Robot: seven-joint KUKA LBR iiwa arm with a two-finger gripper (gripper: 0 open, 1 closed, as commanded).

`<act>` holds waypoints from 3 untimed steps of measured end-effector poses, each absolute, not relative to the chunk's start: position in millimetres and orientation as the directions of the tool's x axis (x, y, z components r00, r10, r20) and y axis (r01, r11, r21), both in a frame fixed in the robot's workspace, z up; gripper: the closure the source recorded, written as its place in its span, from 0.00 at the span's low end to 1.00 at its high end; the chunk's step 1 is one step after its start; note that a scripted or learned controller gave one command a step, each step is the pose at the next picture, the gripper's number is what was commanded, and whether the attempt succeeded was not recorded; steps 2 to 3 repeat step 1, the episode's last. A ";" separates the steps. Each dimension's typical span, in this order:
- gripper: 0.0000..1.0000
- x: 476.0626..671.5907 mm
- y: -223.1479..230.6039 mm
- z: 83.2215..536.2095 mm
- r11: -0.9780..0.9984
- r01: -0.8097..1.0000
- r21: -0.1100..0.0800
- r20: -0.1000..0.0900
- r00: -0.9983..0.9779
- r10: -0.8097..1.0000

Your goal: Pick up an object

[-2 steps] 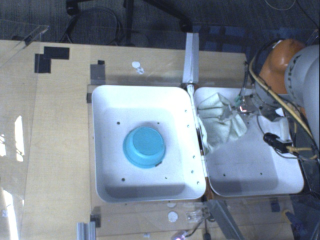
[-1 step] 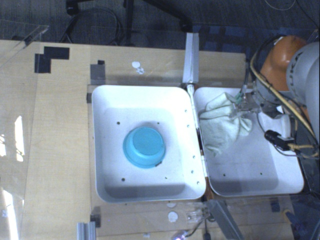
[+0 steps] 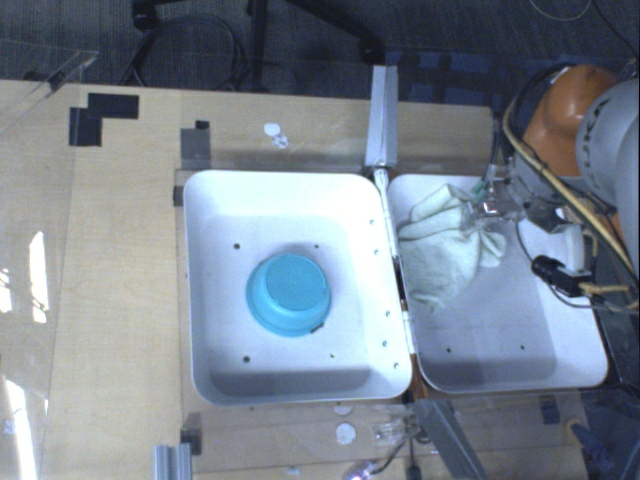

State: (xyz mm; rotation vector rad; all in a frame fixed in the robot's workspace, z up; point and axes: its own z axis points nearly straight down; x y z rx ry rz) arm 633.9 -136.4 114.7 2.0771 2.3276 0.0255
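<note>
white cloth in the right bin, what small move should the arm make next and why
Probably a short, slow lift. The hand sits at the top edge of the white cloth, which looks bunched up toward it in the right bin. Whether it has a grip cannot be told; lifting would show.

Soft white cloth [image 3: 440,243], matt plastic bowl [image 3: 289,294]
</note>
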 end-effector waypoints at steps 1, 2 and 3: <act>1.00 647.1 -123.9 145.5 0.164 0.986 0.004 -0.001 -0.164 0.986; 1.00 647.1 -123.9 145.5 0.164 0.986 0.004 -0.001 -0.164 0.986; 1.00 647.1 -123.9 145.5 0.164 0.986 0.004 -0.001 -0.164 0.986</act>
